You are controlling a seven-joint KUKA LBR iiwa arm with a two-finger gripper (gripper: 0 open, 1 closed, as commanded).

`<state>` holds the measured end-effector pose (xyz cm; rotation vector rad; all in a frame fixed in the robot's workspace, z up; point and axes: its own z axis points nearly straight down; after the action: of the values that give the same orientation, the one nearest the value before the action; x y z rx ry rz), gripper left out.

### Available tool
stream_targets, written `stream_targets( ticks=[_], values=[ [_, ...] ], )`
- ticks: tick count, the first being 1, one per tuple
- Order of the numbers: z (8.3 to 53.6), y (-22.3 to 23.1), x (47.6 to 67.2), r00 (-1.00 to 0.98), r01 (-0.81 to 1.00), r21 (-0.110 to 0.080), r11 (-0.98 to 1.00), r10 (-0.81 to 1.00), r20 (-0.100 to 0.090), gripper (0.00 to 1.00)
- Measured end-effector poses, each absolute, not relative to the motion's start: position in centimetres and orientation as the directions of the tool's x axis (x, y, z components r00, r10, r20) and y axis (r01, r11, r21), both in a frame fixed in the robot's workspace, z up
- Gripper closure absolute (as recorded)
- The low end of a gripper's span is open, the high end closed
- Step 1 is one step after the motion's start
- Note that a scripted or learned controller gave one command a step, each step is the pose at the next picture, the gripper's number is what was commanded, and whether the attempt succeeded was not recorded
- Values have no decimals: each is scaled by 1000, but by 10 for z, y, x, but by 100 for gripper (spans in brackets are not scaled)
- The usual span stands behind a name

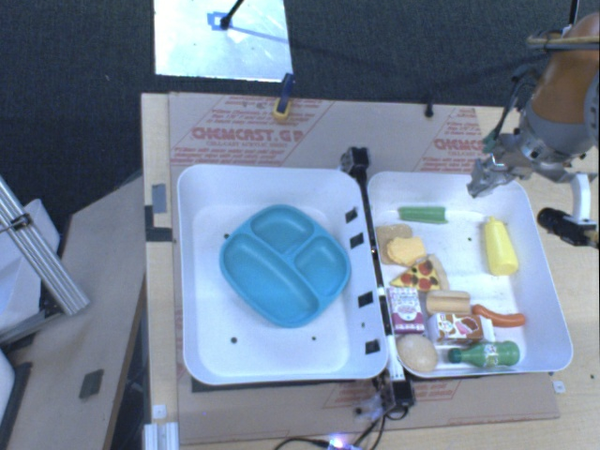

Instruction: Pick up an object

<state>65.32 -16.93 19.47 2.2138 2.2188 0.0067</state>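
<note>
Red print reading "CHEMCAST GP" runs across the brown protective sheet under the bins, repeated near the far right corner. The worktop is pale wood against dark carpet, with a shiny square panel beyond it. The left bin holds a blue divided plate. The right bin holds toy food: a green bean, yellow mustard bottle, pizza slice, hot dog and green bottle. The claw hangs over the right bin's far rim, holding nothing visible; whether it is parted cannot be told.
</note>
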Motion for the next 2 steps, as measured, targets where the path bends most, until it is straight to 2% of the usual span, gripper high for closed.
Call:
stream_targets(
  ticks=[1, 2],
  values=[
    [228, -169, 655, -5, 1000, 7, 5, 1000, -1, 100],
    [218, -118, 648, -9, 1000, 1, 9, 1000, 1, 100]
  ],
)
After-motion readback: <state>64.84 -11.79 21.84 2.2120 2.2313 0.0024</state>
